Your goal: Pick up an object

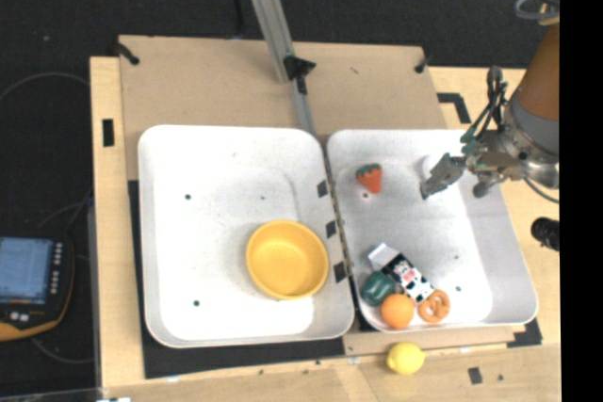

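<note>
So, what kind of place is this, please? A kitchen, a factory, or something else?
Most likely a robotics lab bench for grasping trials. Two shallow white bins sit on a board, a grey and orange arm with its gripper reaches over the right one, and toy foods like a strawberry lie inside.

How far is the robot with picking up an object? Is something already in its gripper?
Nothing looks picked yet. The gripper hangs above the right bin with nothing visible between its fingers. The strawberry toy lies to its left in the view, and the orange and pretzel lie in the near corner. The whole grasp and lift is left.
</note>
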You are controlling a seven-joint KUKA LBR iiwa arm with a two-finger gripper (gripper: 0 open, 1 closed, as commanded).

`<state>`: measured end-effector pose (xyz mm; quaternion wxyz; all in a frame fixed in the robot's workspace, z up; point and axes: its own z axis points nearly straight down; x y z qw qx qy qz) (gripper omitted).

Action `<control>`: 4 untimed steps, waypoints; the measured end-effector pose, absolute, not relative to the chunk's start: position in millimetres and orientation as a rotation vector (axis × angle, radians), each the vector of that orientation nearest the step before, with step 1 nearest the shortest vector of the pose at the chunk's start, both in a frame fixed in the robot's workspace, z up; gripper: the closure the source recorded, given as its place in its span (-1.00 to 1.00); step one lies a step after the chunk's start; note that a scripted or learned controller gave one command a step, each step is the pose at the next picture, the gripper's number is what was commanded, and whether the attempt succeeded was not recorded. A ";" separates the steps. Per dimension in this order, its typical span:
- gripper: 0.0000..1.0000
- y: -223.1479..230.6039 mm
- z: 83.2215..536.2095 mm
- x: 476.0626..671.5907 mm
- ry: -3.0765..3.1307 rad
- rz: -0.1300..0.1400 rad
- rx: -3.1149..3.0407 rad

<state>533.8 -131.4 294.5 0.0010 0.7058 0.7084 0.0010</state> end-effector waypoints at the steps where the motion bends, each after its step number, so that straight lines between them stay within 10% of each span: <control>1: -1.00 -131.5 294.5 533.8 2.222 0.004 2.218; 4: -1.00 -136.3 129.5 536.7 2.222 -0.006 2.224</control>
